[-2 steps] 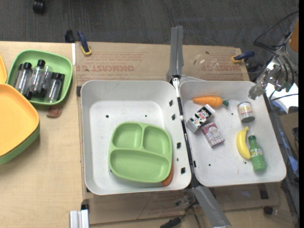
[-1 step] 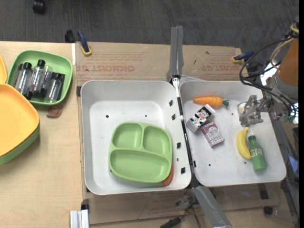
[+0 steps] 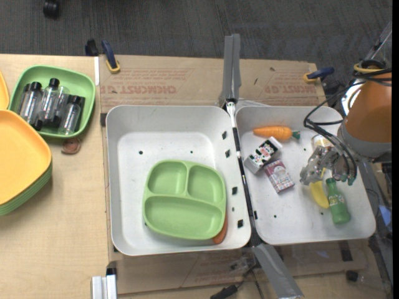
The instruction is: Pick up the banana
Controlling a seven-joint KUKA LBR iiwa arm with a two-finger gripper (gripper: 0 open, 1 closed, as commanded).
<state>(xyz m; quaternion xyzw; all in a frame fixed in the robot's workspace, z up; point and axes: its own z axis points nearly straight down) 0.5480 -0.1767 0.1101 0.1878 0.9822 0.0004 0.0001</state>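
The banana is a short yellow piece lying in the right bin, near its right side. Only its lower part shows, because my gripper hangs directly over its upper end. The grey arm with the orange band reaches in from the right above it. A green bottle lies right against the banana's right side.
Also in the right bin are an orange carrot, a small printed box and a pink packet. The left bin holds a green divided plate. On the bench at far left are a green tray of bottles and yellow plates.
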